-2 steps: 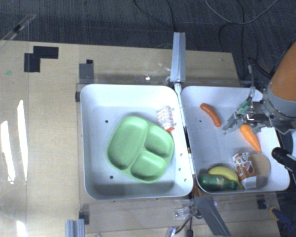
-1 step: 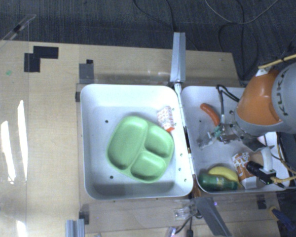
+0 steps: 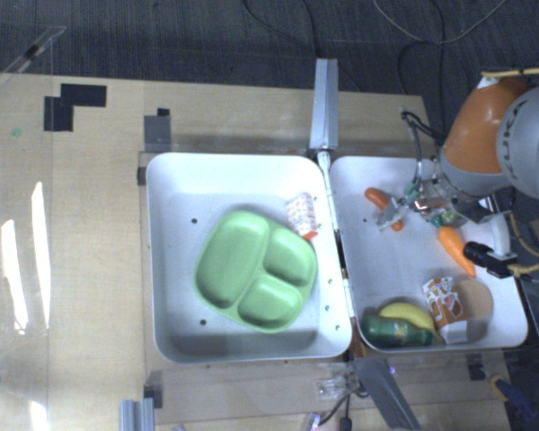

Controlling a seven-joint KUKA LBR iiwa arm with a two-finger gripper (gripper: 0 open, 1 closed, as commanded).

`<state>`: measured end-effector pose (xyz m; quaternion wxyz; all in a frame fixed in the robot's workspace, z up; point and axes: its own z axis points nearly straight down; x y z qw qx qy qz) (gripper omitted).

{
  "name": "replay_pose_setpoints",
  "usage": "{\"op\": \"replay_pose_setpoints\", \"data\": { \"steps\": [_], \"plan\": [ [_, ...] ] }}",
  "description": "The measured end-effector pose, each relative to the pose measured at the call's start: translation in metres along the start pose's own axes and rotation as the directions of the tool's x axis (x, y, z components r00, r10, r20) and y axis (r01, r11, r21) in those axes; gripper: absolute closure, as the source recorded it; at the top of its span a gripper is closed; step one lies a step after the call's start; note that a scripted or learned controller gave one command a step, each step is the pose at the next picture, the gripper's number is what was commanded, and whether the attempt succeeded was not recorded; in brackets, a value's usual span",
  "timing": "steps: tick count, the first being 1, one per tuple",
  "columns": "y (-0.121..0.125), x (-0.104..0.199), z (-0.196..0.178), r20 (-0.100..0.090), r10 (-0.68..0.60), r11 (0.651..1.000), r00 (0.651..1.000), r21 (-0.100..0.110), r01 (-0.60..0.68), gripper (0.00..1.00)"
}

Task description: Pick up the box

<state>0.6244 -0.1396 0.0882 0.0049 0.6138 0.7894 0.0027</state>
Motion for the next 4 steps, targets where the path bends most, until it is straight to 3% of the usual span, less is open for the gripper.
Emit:
{"op": "replay_pose_setpoints", "data": {
  "steps": [1,2,3,4],
  "plan": [
    [-0.006,0.033,-0.001,-0.001,-0.024,1.0,1.0,0.0,0.024,0.0],
    [-0.003,0.034,-0.013,-0.001,-0.025,1.0,1.0,-0.008,0.025,1.0],
    [0.062,0.049,-0.156,-0.001,-0.005,1.0,1.0,0.001,0.005,1.0],
    [0.022,0.025,-0.166,0.0,0.268,0.963,0.963,0.006,-0.268,1.0]
  ]
}}
